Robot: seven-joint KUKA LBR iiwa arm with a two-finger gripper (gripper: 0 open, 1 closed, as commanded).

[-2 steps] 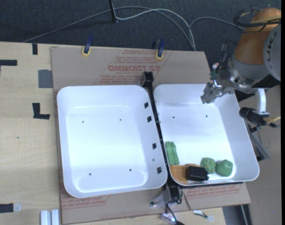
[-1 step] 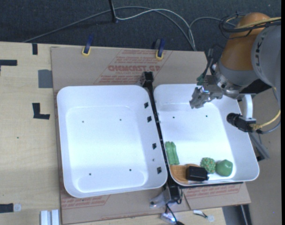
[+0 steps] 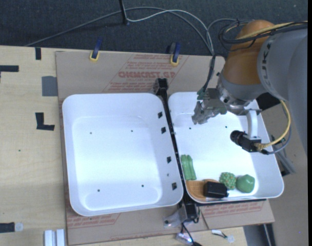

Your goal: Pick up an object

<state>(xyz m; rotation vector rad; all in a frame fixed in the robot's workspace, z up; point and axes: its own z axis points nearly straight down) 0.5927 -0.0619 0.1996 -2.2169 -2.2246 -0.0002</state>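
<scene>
Nothing has been picked up yet. The tool (image 3: 201, 116) is hung over the right bin's (image 3: 258, 192) far part; its opening cannot be told. The objects (image 3: 217, 184) are left at the near edge.

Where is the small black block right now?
The small black block sits at the near edge of the right white bin, on an orange-brown piece, beside the bumpy green ball.

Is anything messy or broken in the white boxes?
Nothing looks broken or spilled. The toys are just bunched in the right bin's near corner: a black block lying on an orange piece, beside two green toys.
</scene>
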